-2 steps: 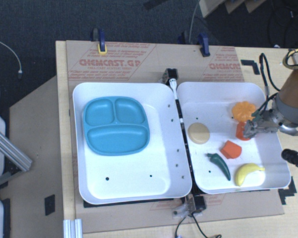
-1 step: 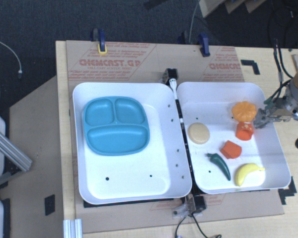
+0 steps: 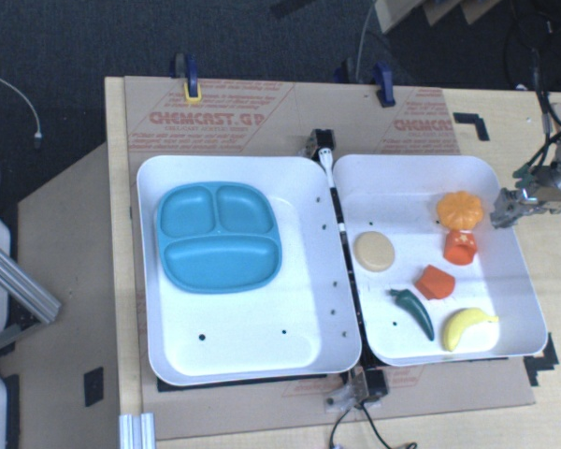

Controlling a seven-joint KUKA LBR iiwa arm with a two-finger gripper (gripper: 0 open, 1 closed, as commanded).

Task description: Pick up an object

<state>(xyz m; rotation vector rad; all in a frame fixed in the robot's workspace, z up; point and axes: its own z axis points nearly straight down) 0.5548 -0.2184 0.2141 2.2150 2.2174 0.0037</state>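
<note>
Nearest the camera in the right bin (image 3: 514, 279) lies a yellow banana (image 3: 468, 326), curved, close to the front rim. Just left of it is a dark green pepper (image 3: 414, 311), slim and bent, lying at a slant. Behind these sits a red-orange block (image 3: 436, 282), and to its left a pale round disc (image 3: 374, 251) near the bin's left wall. Further back stands a small red piece (image 3: 460, 248), touching or just under an orange fruit (image 3: 460, 210), round and bright. The hand (image 3: 522, 197) hangs at the right rim, beside the orange fruit; whether it is spread or pressed together cannot be told. The left bin (image 3: 304, 344) holds a blue divided plate (image 3: 220, 237) on the desk (image 3: 252, 110).
</note>
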